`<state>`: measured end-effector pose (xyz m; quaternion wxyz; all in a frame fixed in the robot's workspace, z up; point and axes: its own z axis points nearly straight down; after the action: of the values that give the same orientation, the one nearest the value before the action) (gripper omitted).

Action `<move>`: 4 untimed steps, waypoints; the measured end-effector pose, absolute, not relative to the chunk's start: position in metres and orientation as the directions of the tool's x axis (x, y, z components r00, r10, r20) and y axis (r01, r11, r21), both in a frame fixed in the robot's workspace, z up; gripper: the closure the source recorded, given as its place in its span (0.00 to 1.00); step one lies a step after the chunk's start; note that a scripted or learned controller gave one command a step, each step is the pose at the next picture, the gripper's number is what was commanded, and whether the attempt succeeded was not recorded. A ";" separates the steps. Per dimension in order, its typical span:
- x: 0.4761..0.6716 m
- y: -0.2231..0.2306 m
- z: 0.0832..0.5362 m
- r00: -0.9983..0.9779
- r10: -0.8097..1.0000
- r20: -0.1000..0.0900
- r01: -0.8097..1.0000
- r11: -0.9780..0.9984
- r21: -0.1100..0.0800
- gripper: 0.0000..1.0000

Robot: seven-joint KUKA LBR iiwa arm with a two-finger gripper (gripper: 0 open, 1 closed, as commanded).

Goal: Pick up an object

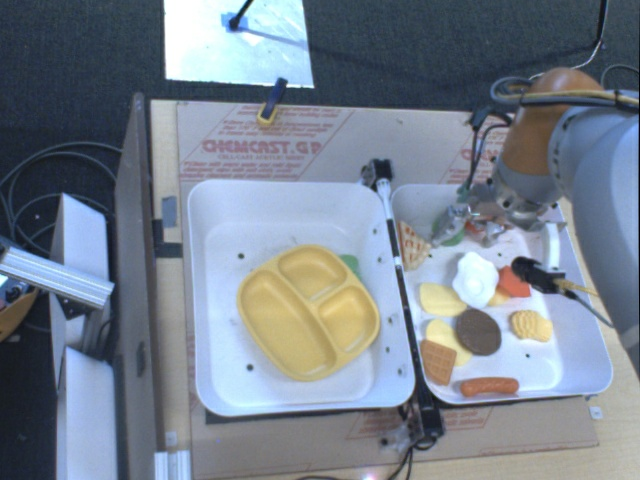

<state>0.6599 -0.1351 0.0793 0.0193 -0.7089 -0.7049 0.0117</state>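
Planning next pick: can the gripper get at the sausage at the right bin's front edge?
Probably yes. The sausage lies alone near the right bin's front wall, nothing on top. The gripper hangs over the bin's far end.

Arm (590, 158): smooth light-grey rounded housing, thick cylindrical link. Orange band (545, 118) above the wrist, domed and glossy, with a darker brownish shade on its lower side. Thin black cables (492, 118) loop off the wrist area on the side facing the bins. Below the band, a grey wrist flange steps down to the tool (462, 218): small metallic cluster, silver and dark parts, too small to resolve screws or markings.
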 end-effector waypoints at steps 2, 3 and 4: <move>0.660 -0.140 0.079 0.004 1.000 0.008 0.999 -0.004 -0.041 0.00; 0.660 -0.131 0.080 0.006 1.000 -0.002 0.999 -0.006 -0.038 0.00; 0.660 -0.134 0.080 0.008 1.000 0.005 0.999 -0.008 -0.040 0.00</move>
<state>0.6601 -0.1341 0.0796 0.0157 -0.7097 -0.7042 0.0123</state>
